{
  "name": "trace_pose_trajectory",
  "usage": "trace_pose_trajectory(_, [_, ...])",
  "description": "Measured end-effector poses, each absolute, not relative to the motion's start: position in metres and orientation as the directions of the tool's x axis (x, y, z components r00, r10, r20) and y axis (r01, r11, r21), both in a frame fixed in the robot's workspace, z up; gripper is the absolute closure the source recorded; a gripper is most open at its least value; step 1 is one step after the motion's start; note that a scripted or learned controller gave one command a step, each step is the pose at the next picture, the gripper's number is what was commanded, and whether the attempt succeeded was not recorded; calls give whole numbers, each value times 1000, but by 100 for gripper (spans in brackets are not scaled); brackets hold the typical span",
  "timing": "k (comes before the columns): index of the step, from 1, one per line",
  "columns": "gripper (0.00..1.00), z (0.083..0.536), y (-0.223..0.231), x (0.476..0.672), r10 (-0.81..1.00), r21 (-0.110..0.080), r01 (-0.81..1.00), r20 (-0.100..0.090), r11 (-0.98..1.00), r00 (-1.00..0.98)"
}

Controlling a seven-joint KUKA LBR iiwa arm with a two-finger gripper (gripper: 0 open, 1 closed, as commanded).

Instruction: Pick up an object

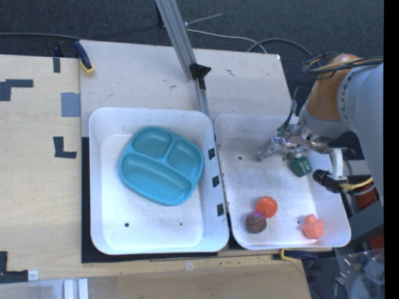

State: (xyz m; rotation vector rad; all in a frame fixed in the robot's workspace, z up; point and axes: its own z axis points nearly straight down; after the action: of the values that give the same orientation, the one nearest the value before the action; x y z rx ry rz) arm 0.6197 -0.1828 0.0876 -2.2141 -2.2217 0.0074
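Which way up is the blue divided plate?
Right way up: the blue divided plate lies flat in the left bin, its three compartments facing the camera.

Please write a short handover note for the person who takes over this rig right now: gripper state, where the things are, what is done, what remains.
Gripper: over the right bin, upper part, nothing visible between its fingers; open or shut is unclear.
Right bin: green object beside the gripper; orange ball, dark speckled ball and pink object near the front edge.
Left bin: blue divided plate.
Done: nothing picked up yet.
Left: grasp one object and lift it.
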Motion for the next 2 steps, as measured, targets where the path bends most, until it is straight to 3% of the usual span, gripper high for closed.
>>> trace_pose_trajectory(1, [0, 88, -182, 619, 1000, -2, 1000, -1, 2, -2])
trace_pose_trajectory(2, [100, 98, -182, 620, 1000, -3, 1000, -1, 4, -4])
